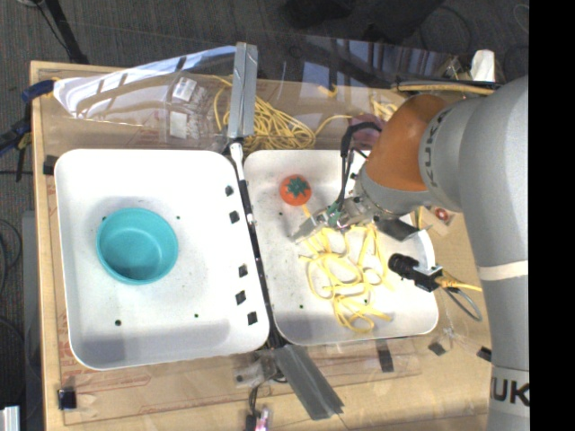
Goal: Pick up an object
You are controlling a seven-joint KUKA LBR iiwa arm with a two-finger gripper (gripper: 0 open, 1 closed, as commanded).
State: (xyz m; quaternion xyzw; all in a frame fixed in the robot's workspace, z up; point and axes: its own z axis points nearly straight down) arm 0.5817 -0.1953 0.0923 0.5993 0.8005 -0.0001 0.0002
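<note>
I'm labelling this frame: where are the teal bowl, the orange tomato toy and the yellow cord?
teal bowl (137, 245), camera view, its inner floor.
orange tomato toy (295, 189), camera view, its top by the green stem.
yellow cord (346, 277), camera view, middle of the tangle.

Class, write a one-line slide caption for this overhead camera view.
Arm's pincer lowered into right bin by yellow noodle pile and tomato; teal bowl in left bin.

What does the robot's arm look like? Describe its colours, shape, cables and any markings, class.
The arm is thick, rounded and grey, with an orange band above the wrist. A black cable loops beside the wrist. White letters "UK" show on the lower section.
</note>
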